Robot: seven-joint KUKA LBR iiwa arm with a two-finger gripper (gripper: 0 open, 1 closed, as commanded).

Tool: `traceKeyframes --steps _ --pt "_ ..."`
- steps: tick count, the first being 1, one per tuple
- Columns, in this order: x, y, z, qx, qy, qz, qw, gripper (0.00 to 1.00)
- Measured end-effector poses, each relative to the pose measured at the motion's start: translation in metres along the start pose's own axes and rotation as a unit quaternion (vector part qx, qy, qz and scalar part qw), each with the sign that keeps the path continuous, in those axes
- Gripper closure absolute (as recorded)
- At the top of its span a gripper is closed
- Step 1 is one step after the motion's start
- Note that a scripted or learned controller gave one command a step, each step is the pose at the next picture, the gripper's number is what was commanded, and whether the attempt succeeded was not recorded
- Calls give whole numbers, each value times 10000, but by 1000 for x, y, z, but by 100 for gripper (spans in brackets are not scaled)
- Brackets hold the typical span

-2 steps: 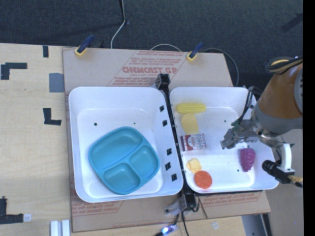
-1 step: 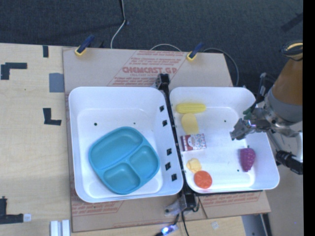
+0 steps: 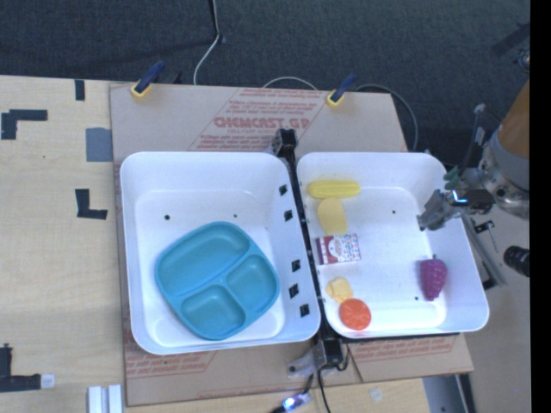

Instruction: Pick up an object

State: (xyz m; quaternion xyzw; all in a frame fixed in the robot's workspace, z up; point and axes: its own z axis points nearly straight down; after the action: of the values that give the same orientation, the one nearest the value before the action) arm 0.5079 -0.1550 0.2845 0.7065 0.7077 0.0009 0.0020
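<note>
The purple fruit (image 3: 433, 278) lies in the right bin (image 3: 398, 169) near its right wall, long axis roughly up-down in the view, its narrower end toward the near rim. The gripper (image 3: 441, 205) hovers above the bin's right edge, up-view of it and apart; whether it is released or clenched cannot be told. Along the bin's left side lie a yellow corn cob (image 3: 333, 188), a small carton (image 3: 337, 249) and an orange fruit (image 3: 355, 314). A blue divided plate (image 3: 217, 279) sits in the left bin (image 3: 142, 188).

You see a light-blue divided plate (image 3: 217, 279) in the white left bin (image 3: 142, 179) — opposite, yellow corn (image 3: 333, 188), purple grapes (image 3: 433, 278), an orange ball (image 3: 355, 314).
</note>
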Motion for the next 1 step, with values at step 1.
traceKeyframes --steps 1 --pt "54 1 -1 24 15 -25 10000 100"
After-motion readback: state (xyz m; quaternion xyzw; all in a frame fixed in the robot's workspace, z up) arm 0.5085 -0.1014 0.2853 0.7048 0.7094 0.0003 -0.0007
